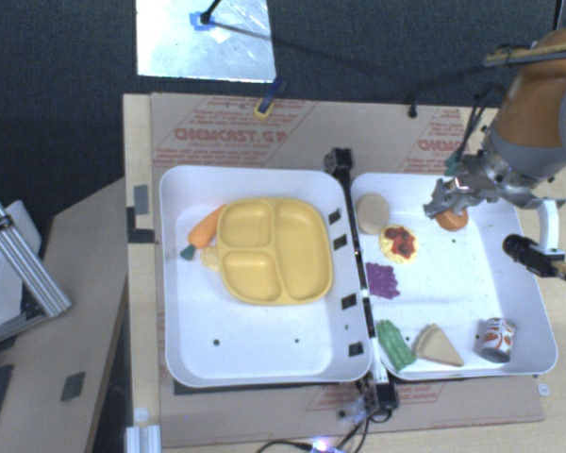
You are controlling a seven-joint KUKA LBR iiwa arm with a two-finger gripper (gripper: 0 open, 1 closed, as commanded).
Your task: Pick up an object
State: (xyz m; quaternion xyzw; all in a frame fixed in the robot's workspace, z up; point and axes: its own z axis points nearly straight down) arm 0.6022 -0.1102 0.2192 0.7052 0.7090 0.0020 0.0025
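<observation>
**Orange fruit under the gripper in the right bin**

Orange fruit [452, 220], small and round, sits at the right bin's [528, 291] far edge, directly beneath the gripper [450, 199]; whether it is gripped, I cannot tell. Nearby lie a beige disc [373, 211], a flat pizza piece [399, 243], knobbly purple grapes [381, 279], a ridged green pickle [394, 342], a tan wedge [439, 345] and a metal can [495, 338]. The left bin [184, 281] holds a glossy yellow divided plate [269, 250] and a tapered carrot [204, 227].

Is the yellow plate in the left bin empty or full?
Empty: the plate shows three bare compartments. The carrot lies beside it.
</observation>
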